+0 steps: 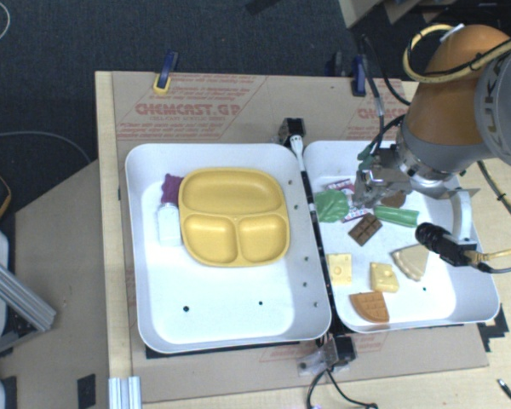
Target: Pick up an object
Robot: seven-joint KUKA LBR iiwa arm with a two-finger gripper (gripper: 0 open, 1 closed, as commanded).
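My gripper hangs over the back of the right bin, just above a green leafy piece and a green pod-shaped piece. A brown chocolate bar lies just in front of it. Nearer the front lie two yellow cheese pieces, a tan wedge and a brown toast-like piece. Nothing shows between the fingers.
The left bin holds a yellow divided plate, with a purple item and a white item at its left side. The bins stand on a cardboard sheet with clamps at the back edge.
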